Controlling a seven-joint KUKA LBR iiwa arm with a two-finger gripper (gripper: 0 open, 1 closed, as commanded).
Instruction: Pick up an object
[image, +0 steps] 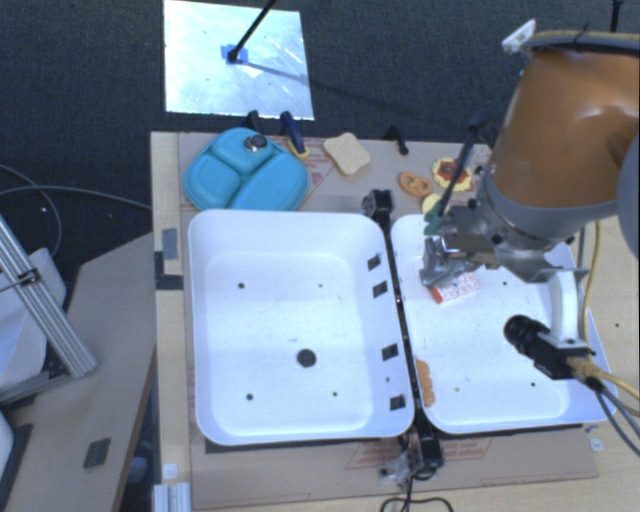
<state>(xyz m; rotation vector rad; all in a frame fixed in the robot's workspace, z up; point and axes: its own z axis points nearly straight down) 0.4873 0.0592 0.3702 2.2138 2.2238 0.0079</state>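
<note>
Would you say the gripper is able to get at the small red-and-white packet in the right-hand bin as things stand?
Probably yes. The gripper hangs directly over the small red-and-white packet near the back of the right white bin, with nothing lying on it. The flat packet may be hard to pinch.

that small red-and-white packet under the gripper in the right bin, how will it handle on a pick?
The red-and-white packet lies flat on the right bin floor, so the gripper may struggle to get under it. It looks thin and light, so it would likely slide when nudged. It shouldn't roll.
</note>
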